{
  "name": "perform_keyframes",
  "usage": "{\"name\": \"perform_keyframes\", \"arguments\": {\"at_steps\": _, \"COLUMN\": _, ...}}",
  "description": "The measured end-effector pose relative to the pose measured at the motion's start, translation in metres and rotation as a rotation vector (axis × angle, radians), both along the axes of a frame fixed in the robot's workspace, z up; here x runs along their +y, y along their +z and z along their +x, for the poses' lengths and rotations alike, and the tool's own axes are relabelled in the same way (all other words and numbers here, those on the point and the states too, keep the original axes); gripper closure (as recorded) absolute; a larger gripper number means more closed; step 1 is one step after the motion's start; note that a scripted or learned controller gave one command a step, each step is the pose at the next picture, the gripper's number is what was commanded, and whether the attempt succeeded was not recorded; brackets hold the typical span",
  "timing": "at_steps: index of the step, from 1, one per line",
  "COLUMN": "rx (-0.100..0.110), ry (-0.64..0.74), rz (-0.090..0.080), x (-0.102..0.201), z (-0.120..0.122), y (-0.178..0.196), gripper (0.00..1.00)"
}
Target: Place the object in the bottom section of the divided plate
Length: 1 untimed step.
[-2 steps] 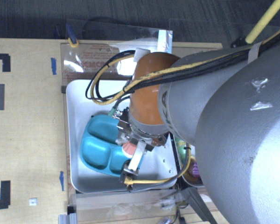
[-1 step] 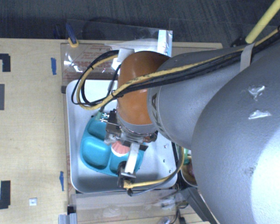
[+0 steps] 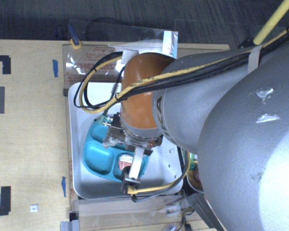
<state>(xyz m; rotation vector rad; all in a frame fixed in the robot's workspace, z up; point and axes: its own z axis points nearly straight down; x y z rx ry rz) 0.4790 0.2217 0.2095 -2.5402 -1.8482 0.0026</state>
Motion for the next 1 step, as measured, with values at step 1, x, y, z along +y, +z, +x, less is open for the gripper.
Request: {"name": "perform_keyframes", "arguments": {"at_steps": 1, "rx": 0.0, "ry": 0.31, "rz": -0.001, "x": -0.0146, "z": 0.1205, "y": -0.058, "gripper": 0.0}}
